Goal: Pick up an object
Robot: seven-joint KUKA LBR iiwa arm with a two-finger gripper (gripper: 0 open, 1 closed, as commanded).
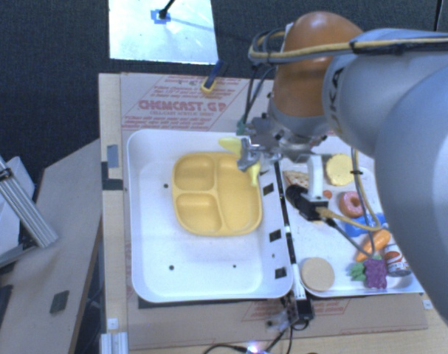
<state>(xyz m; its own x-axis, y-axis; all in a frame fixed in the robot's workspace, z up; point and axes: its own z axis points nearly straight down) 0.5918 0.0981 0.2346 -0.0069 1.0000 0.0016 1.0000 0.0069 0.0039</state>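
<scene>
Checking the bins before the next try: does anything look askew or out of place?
The yellow divided tray lies slightly rotated in the left bin, not square to its walls. The gripper sits at the tray's far right corner. Nothing looks spilled or damaged.

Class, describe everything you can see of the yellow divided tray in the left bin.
The yellow divided tray looks like smooth moulded plastic, roughly square with rounded corners and three recessed compartments. It lies flat and face up on the floor of the left white bin, towards the far right. The end effector sits at its far right corner; contact cannot be judged.
</scene>
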